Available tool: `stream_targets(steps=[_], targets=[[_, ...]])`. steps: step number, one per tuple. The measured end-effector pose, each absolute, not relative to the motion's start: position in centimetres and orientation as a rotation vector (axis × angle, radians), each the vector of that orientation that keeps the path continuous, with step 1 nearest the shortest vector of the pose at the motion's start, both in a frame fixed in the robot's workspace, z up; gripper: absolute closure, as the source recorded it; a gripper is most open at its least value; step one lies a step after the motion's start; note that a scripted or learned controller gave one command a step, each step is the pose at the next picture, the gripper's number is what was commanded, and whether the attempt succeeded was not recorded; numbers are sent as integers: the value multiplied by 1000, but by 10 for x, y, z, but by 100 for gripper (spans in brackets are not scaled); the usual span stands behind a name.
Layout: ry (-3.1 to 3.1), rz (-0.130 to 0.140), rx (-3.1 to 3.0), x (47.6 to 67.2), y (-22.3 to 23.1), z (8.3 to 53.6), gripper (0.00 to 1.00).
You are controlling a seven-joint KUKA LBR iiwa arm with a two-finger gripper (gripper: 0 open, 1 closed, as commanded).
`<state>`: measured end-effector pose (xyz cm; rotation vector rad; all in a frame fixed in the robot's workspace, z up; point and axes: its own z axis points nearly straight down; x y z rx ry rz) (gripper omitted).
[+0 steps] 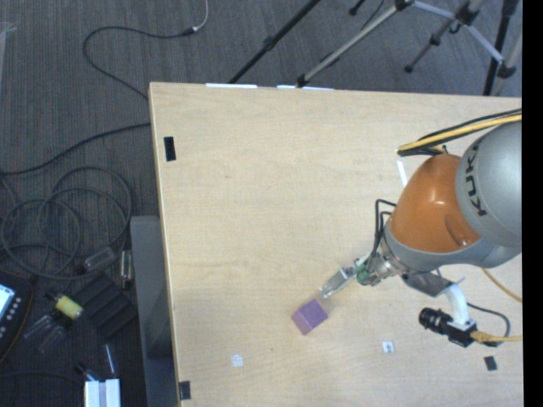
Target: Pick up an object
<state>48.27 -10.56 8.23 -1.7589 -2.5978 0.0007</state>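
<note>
The hand [333, 287] is hovering just right of the small purple cube [309, 316] on the pale wooden counter [254, 210]; its spread is unclear. Descending off-centre risks nudging the cube aside.

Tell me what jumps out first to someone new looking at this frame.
The arm's big orange band at the right grabs the eye first, bulging over the pale wooden bench. Next comes the small purple block lying alone near the bench's front edge, with the claw poised just above and right of it. Tangled black cables sprawl on the grey carpet to the left.
</note>
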Motion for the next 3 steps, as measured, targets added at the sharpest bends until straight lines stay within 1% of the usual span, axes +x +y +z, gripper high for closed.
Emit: stream_targets(steps=[1,2,3], targets=[[-2593,0,-1760,483,-105,91,100],[-2903,-2,-1196,489,-140,87,100],[-2650,1,-1686,484,-111,211,100]])
